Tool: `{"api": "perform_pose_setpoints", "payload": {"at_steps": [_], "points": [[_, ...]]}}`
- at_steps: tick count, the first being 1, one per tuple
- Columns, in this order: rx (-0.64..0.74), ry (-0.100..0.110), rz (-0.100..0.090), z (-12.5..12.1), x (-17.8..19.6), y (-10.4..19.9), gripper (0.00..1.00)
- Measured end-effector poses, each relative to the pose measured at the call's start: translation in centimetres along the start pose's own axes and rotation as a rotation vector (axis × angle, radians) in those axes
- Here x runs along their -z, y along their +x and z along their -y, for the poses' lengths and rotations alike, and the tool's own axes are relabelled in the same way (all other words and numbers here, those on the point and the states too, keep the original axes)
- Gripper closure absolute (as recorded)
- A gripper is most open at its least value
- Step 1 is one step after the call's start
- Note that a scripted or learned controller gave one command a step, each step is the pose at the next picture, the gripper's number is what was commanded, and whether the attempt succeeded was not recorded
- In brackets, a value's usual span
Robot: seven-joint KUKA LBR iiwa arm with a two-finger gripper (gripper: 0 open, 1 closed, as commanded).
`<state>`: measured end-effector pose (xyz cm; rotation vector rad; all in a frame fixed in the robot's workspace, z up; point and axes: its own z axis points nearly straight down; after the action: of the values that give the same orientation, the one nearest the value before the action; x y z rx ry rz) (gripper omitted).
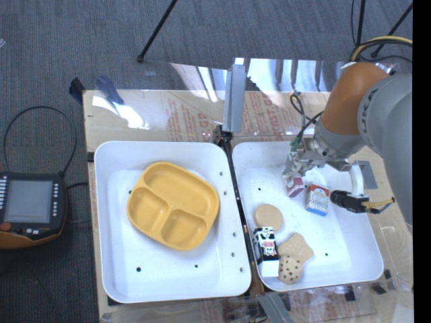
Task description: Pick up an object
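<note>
Red-and-white carton [295, 185] stands perhaps upright under hand [297, 169]

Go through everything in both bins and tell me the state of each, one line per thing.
Yellow divided plate: lies flat in the left bin, compartments bare.
Round cookie: flat in the right bin.
Black-and-white carton: lying on its side.
Chip cookie: flat, touching the tan biscuit.
Blue-and-white carton: lying down.
Red packet: under the gripper, grasp unclear.
</note>
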<state>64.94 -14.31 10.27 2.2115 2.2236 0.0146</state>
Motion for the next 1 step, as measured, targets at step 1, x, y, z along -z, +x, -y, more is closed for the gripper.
{"api": "perform_pose_setpoints", "payload": {"at_steps": [1], "points": [[-0.009, -0.001, 0.004, 6.57, -0.68, 2.14, 1.00]]}}
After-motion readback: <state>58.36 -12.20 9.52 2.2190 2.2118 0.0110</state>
